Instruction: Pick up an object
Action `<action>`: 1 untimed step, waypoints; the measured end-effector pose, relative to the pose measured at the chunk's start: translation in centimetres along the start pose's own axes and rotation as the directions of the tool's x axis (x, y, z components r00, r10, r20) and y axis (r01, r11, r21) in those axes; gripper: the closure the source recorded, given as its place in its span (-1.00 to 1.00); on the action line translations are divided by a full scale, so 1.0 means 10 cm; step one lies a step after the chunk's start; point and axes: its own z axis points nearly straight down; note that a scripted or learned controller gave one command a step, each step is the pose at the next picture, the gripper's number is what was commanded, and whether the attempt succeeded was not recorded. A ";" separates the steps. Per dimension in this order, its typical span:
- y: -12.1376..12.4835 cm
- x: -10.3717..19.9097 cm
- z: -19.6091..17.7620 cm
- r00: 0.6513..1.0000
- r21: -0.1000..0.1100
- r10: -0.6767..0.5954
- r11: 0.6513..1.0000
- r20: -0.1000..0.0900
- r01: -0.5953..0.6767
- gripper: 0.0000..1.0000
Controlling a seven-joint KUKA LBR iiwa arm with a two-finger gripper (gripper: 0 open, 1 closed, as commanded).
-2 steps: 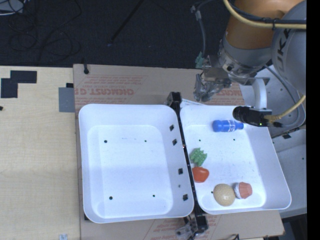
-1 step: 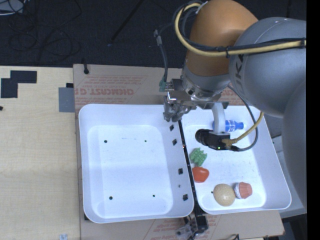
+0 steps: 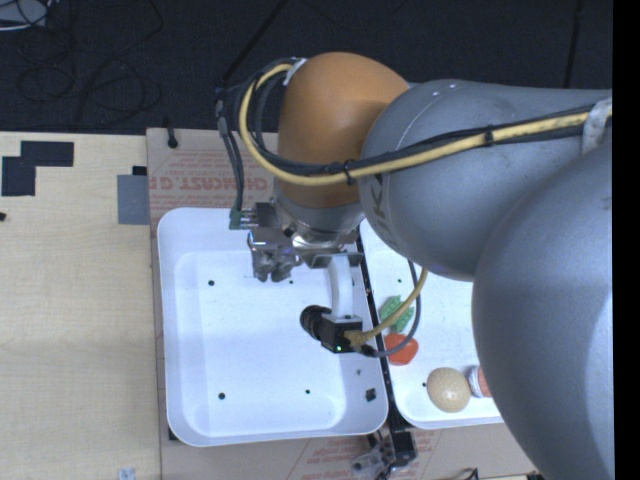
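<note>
The gripper [image 3: 272, 266] hangs over the left bin [image 3: 190, 368]; I cannot tell its state. To its right, in the right bin [image 3: 440, 413], lie a red object [image 3: 403, 348], a green object [image 3: 392, 310] and a beige ball [image 3: 448, 389], partly hidden behind the arm [image 3: 480, 198].

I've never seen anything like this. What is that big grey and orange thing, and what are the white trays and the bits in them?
That is a robot arm, filmed from a camera fixed above the bench, looking down at a slant. The arm reaches in from the right. Its gripper hangs over the left white bin. The right white bin holds small objects: a beige egg-shaped object, a red object and a green object. I cannot see anything held.
</note>
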 end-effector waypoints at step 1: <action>-0.14 0.52 -0.15 1.000 -0.006 0.002 1.000 0.001 -0.002 1.00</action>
